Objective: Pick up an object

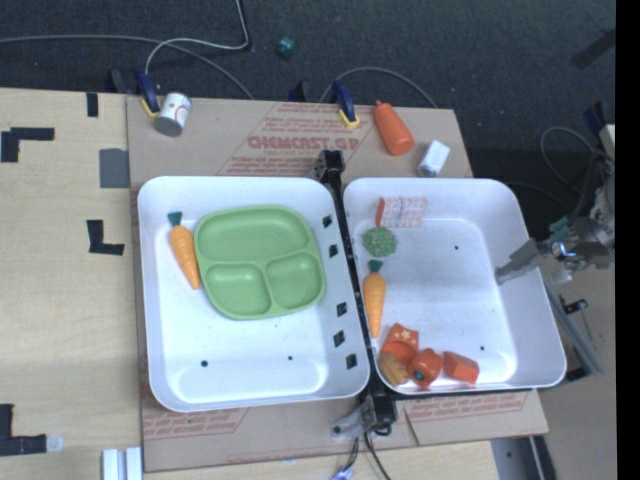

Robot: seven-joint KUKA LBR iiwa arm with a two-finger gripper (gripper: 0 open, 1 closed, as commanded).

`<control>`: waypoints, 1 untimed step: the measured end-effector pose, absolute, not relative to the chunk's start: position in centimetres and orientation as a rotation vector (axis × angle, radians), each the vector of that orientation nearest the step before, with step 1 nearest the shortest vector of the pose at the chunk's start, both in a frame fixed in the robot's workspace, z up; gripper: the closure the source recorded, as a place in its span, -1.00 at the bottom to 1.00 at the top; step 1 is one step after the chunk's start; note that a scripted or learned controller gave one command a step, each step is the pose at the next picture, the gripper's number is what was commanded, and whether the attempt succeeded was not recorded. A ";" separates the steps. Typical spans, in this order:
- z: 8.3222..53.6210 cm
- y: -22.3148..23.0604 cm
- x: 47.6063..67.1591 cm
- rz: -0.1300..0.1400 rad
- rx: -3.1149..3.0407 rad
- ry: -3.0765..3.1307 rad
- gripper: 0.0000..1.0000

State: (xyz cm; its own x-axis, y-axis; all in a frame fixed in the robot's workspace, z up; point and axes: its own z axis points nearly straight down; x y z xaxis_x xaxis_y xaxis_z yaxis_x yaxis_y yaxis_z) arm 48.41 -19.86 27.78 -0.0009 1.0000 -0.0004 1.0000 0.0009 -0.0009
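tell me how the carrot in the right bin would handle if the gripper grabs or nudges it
The carrot looks like a smooth, rigid toy, so probably light and stiff. Its tapered, rounded body may slip between the fingers or roll if nudged sideways. It lies against the bin wall, which could crowd a grasp.

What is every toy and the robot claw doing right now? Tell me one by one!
Green divided plastic plate: lying flat in the left white bin.
Orange toy carrot: lying beside the plate's left edge.
Second orange toy carrot: lying in the right white bin, by the divider.
Green toy broccoli: resting above that carrot.
Red and orange toy pile: bunched at the right bin's near edge.
Claw: at the right bin's right rim, holding nothing visible.
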 end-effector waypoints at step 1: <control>8.6 -13.0 50.7 -0.006 -2.219 -2.225 -1.00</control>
State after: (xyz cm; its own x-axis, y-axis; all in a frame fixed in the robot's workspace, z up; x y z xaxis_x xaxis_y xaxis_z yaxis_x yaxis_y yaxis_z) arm 50.73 -12.96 8.64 -0.0026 1.0000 0.0018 1.0000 0.0026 0.0033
